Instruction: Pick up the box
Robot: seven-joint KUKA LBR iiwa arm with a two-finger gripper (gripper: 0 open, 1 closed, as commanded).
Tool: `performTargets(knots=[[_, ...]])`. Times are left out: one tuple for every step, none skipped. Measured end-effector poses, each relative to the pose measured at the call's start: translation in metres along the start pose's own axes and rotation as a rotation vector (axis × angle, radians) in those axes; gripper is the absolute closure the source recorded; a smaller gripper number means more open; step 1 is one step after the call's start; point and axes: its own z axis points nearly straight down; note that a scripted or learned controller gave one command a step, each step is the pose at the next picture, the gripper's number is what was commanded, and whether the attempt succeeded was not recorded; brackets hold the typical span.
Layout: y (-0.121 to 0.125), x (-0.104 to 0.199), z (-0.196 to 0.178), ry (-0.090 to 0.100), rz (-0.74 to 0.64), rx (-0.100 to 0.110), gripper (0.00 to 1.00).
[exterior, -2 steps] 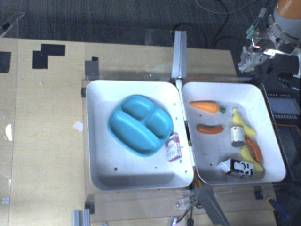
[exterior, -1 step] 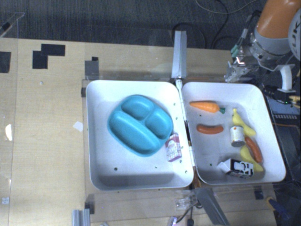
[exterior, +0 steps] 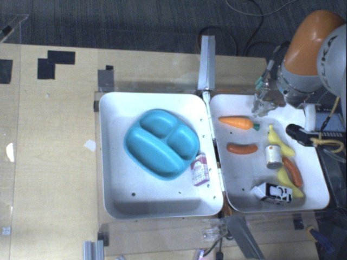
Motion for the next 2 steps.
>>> performTargets(knots=[[0.027,0.05,-0.048,0.001,0.119,-0.002,1.0],[0.006,0.106,-0.096,0.001,0.057,-0.001,1.0]])
